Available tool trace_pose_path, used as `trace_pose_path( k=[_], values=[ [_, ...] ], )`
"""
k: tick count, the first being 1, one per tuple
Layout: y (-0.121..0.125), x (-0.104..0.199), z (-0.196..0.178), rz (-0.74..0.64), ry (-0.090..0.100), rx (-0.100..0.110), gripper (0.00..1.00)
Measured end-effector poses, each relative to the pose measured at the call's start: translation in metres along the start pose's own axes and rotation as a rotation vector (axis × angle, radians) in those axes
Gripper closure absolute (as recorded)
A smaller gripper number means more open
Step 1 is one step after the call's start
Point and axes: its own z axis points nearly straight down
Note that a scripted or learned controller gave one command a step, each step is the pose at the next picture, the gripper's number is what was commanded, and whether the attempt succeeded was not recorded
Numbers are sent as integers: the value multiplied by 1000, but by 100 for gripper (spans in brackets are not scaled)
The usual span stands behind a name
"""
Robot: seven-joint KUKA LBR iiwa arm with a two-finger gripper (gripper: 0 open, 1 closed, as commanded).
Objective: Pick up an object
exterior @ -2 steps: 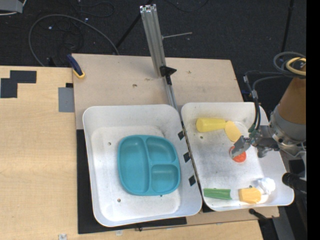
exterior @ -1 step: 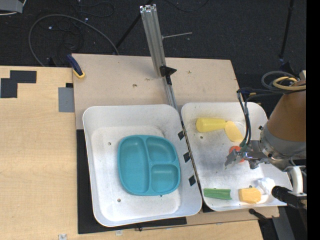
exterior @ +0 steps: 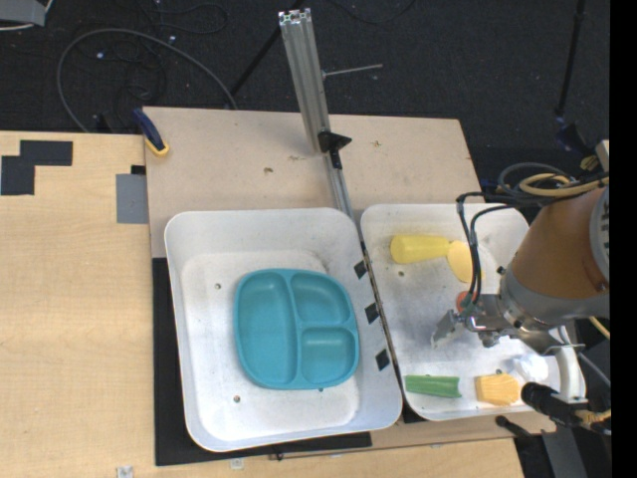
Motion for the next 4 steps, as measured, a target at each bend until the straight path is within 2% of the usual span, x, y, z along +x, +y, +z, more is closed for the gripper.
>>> trace_pose_path(
  k=[1,3,4],
  values=[
    [0,-2,-12,6,-1,-3,100],
    [8,4,-113,-2,-3,-12,100],
    [20,60,-101,-6,0,-4,100]
  ],
)
